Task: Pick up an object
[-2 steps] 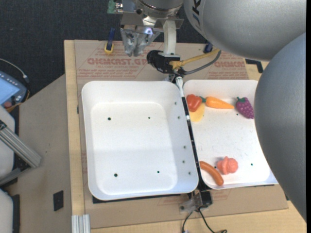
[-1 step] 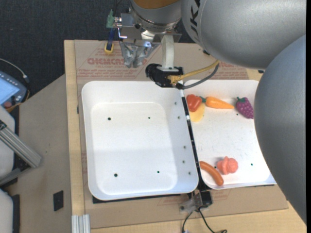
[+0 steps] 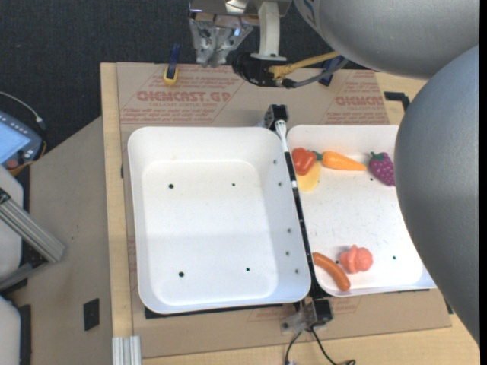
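Hovering beyond the left bin's (image 3: pixel 144 204) far rim, the hand (image 3: pixel 214 48) — grip state unclear.

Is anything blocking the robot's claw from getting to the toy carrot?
Nothing visible blocks it. The two-finger gripper hangs beyond the bins' far edge, and the orange toy carrot lies uncovered in the right white bin, with a red pepper toy just beside it.

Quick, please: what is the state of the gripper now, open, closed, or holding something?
Gripper: above the bench's far edge, nothing visibly held; open or closed cannot be told.
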Robot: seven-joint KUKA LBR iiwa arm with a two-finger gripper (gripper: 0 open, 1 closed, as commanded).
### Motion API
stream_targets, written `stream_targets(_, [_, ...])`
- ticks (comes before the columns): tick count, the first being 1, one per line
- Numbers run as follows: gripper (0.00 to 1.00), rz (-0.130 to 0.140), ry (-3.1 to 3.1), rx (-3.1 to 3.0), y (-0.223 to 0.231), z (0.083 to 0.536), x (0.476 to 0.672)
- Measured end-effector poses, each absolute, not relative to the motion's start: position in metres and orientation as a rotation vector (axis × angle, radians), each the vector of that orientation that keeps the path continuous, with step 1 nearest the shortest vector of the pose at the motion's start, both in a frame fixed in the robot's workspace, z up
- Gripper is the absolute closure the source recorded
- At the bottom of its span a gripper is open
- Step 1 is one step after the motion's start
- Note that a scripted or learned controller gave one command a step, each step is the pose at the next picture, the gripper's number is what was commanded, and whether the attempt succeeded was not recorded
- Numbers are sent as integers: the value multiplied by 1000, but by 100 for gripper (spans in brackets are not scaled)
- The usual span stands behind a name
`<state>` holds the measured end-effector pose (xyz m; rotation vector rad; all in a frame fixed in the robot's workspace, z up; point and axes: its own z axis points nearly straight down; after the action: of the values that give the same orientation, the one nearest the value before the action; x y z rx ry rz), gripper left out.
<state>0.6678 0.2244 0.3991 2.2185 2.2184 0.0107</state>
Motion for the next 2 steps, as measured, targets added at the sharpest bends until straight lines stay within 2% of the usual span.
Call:
stream_targets(1, [100, -9, 2222, 2225, 224, 356, 656])
stream_targets(2, [100, -2, 2227, 2220, 226, 370, 589])
